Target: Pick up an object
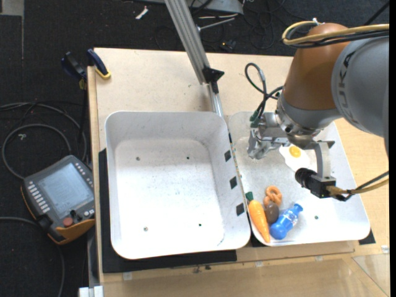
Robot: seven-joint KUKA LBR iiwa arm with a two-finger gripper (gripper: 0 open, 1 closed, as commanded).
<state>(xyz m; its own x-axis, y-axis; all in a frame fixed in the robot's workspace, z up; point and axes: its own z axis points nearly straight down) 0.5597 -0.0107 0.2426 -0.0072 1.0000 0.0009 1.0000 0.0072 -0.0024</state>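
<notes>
Table (154,85) first, since it's the biggest thing going: a pale wooden top carrying two shallow white bins side by side. Left bin (164,181) is the larger looking one from this angle, just speckled white plastic with a few dark dots on its floor. Right bin (346,218) has all the stuff, bunched at its near-left corner.

Next down in size is the arm (337,79), coming in from the right, fat grey link with an orange section over the wrist. You can read part of the KUKA lettering in orange on the grey shell, cut off at the angle. Cables loop off the top of it.

Off the table on the left sits a teach pendant (59,197), grey screen and orange trim, too small to read anything on it. A metal pole (189,33) slants down from the far side to the gap between the bins.

The hand (258,147) hangs over the far-left part of the right bin. Honestly can't tell how far apart its parts are from here.

Objects, well apart from the hand: an orange carrot (258,218) against the left wall, a blue bottle (284,221) just right of it, a brown pretzel-like piece (272,197) above those, and a fried-egg toy (293,153) near the wrist.
</notes>
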